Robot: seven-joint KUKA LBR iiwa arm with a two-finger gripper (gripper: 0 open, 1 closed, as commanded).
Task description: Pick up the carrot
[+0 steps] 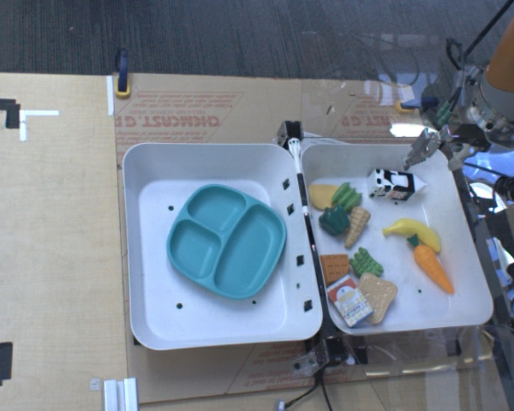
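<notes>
Camera view: a tan bench (51,255) carries two white bins. The left bin (146,315) holds a teal sectioned plate (227,240). The right bin (463,306) holds the orange tapered carrot (433,267), touching a banana (414,230). The gripper (428,144) hovers over the far rim, fingers apparently spread, holding nothing.

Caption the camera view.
Pincer above the right bin's far edge; carrot lies untouched beside the banana.

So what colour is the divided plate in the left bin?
Teal, on the round three-compartment plastic plate, seen clearly in the camera view.
</notes>
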